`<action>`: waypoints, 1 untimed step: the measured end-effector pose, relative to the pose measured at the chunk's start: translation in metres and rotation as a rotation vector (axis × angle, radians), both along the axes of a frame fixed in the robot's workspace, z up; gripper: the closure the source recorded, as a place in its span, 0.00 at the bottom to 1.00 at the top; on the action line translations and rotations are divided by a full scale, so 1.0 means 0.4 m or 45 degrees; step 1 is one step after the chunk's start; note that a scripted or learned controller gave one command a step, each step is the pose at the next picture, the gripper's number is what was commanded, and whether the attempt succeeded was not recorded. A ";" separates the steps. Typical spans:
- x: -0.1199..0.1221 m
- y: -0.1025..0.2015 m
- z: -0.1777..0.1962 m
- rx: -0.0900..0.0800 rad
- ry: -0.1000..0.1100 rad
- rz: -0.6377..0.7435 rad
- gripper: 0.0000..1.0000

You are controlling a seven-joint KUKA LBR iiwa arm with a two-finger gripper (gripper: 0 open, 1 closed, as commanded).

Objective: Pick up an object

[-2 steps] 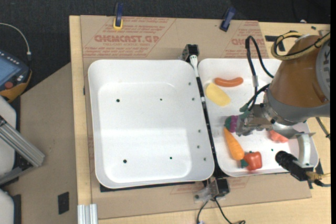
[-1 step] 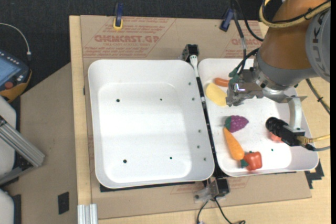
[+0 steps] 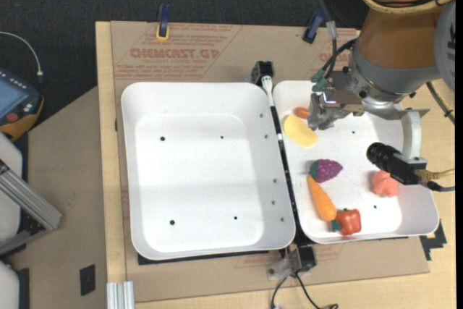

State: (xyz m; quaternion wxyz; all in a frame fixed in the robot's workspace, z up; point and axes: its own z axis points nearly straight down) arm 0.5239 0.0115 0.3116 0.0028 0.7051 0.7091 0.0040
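Item: rounded yellow plastic lemon (image 3: 299, 131), upper left of right-hand white bin (image 3: 416, 217). We note the end effector (image 3: 322, 114) directly above-right, nearly touching; grip state indeterminable.

White bins (image 3: 195, 239) — yellow lemon (image 3: 298, 132), purple grapes (image 3: 327, 169), orange carrot (image 3: 322, 200), red pepper (image 3: 349, 221), pink ball (image 3: 384, 183).

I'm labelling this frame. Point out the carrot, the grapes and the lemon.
carrot (image 3: 322, 200): camera view, middle of its body
grapes (image 3: 327, 169): camera view, centre of the bunch
lemon (image 3: 299, 132): camera view, its middle
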 end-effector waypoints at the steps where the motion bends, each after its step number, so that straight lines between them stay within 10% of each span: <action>1: -0.062 -0.067 -0.149 -0.002 0.023 -0.012 1.00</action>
